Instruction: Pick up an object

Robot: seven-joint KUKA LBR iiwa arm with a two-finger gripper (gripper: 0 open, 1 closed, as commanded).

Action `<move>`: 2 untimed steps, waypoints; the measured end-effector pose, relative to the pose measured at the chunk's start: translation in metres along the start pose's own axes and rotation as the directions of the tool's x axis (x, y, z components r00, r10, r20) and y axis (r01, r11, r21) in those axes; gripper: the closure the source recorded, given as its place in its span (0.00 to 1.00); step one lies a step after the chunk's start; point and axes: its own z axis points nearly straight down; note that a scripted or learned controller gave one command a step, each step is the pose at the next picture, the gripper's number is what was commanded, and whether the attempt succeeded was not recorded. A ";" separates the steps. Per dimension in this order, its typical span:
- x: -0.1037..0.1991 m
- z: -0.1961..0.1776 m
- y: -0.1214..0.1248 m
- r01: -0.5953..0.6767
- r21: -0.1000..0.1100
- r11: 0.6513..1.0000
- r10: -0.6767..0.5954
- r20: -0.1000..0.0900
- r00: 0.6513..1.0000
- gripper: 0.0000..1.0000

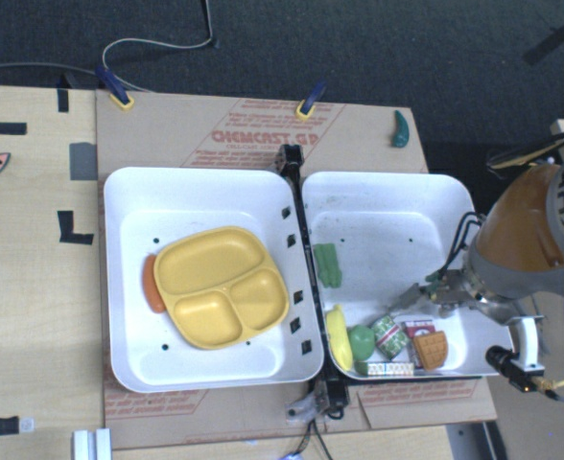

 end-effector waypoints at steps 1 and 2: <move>0.028 0.019 0.001 -0.001 -0.006 1.000 0.001 0.005 1.000 0.00; 0.028 0.009 0.002 -0.001 -0.009 1.000 0.002 0.007 1.000 1.00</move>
